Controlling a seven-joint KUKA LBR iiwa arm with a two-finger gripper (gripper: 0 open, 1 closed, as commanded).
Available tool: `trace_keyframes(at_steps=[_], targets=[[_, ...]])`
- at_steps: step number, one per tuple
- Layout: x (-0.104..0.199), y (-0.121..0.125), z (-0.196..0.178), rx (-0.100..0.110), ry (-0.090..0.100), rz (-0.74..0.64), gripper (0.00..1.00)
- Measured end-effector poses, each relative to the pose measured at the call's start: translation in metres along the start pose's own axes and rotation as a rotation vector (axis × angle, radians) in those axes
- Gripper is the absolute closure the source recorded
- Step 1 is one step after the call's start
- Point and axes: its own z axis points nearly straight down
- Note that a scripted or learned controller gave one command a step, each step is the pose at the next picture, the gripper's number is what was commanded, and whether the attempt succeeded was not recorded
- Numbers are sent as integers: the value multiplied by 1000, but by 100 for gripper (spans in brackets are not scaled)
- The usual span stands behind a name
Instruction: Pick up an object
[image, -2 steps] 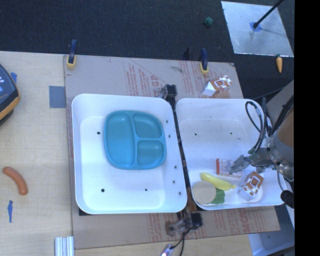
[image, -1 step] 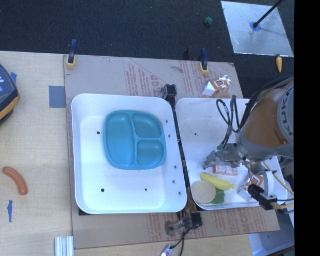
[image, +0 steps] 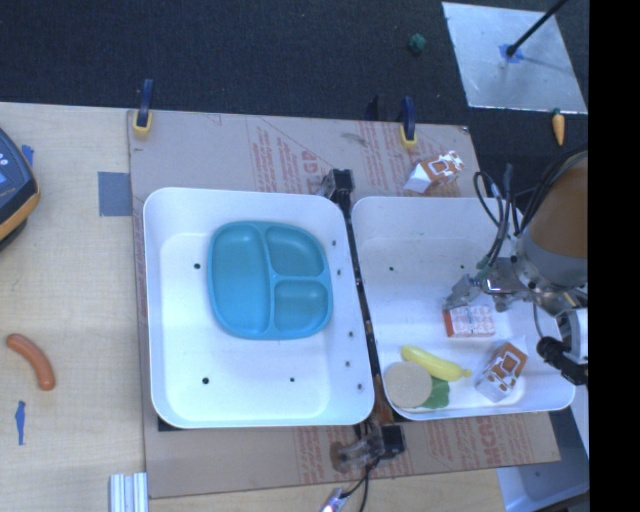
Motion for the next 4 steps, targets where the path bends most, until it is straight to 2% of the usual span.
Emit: trace_keyframes(at_steps=[1, 2, 3, 4], targets=[[20, 60, 16, 0, 2, -1, 0], [29, 108, -34, 0, 1, -2, 0], [21, 49, 17, 3, 1, -2, 0], [-19, 105, 16, 1, 1, -2, 0]])
